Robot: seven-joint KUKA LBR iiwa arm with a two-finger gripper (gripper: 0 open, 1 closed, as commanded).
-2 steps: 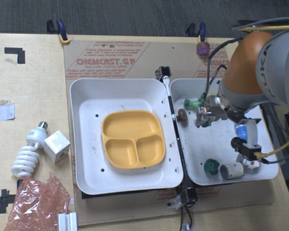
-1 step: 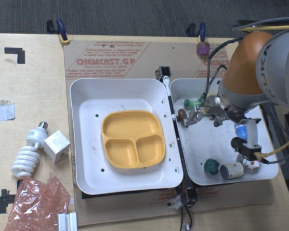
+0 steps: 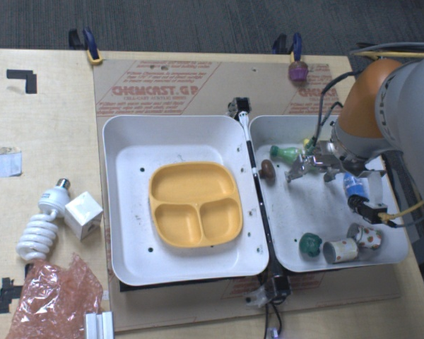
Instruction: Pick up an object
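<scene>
Off the bins at far left lie a spiral bulb, a white cube touching it, and crinkled pink wrap below. L bin holds a yellow 3-section tray. R bin: brown egg-shaped obj by its left wall, green bottle lying flat near it, gripper low just below the bottle w/ nothing between its fingers, which sit spread apart. Along the front edge: green ball, white cup on its side, spotted cup
</scene>
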